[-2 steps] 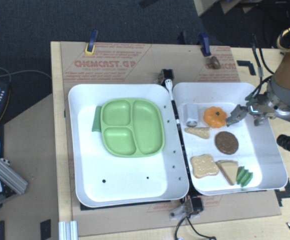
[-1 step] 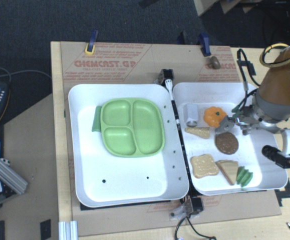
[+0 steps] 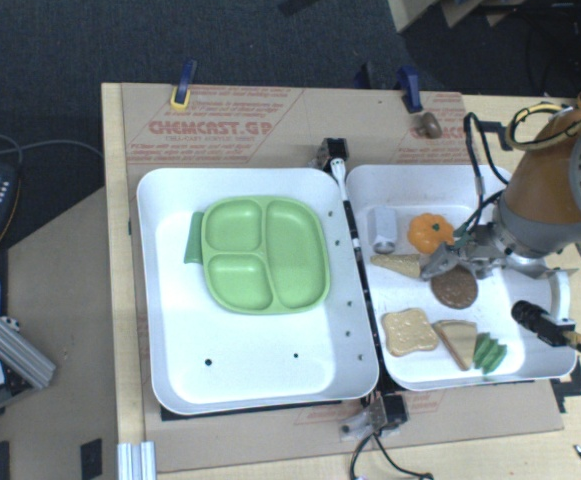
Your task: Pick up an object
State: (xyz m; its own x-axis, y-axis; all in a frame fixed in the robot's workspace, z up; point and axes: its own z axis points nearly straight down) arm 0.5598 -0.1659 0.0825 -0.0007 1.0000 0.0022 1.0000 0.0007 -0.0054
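The arm reaches in from the right over the right bin (image 3: pixel 560 366), and the tool (image 3: pixel 448 260) sits low among the food items there, its grey metal parts lying between a small orange pumpkin-like toy (image 3: pixel 430 233) and a round brown disc (image 3: pixel 455 290). The tool's tip appears to touch or hang just over the upper edge of the brown disc, with a pale wedge-shaped piece (image 3: pixel 397 264) just to its left; whether it is spread or pressed together cannot be told from this slanted look, since the metal parts merge with the items under them. Nothing can be seen pinched, so the step in hand reads as the reach and descent onto a candidate, not a lift. Other candidates lie nearer the front of the same bin: a slice of toast (image 3: pixel 409 332), a brown wedge of bread (image 3: pixel 457 341) and a green leafy piece (image 3: pixel 489 353), while a white cup-like item (image 3: pixel 385 226) stands by the pumpkin. The left bin (image 3: pixel 160 298) carries only a green divided plate (image 3: pixel 265 253). The next move likely calls for a firm closing on whichever item lies under the tip, most likely the disc or the pumpkin, then a straight rise clear of the crowded neighbours so none is dragged along
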